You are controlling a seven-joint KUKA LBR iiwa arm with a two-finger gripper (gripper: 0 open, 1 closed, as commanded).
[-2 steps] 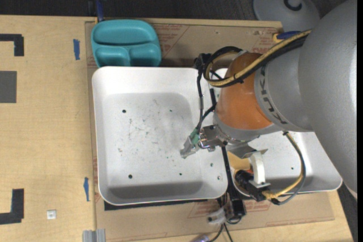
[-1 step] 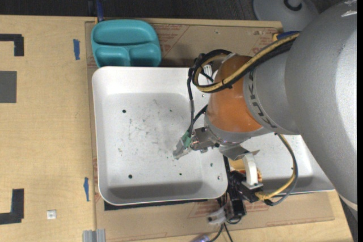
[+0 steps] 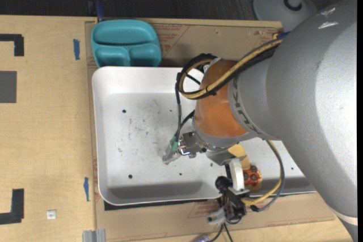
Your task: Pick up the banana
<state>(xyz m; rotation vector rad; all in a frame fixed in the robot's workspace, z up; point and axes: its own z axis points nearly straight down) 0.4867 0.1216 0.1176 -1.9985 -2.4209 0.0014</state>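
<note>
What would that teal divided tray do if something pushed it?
The teal tray looks like moulded plastic, so probably stiff and light. It lies low and wide on the bench, so it would likely slide, not tip.

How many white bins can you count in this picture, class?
1. The white bin lies in the middle of the bench, just below a teal divided tray. The grey arm covers the bin's right part, so anything beneath it may be hidden.
</note>
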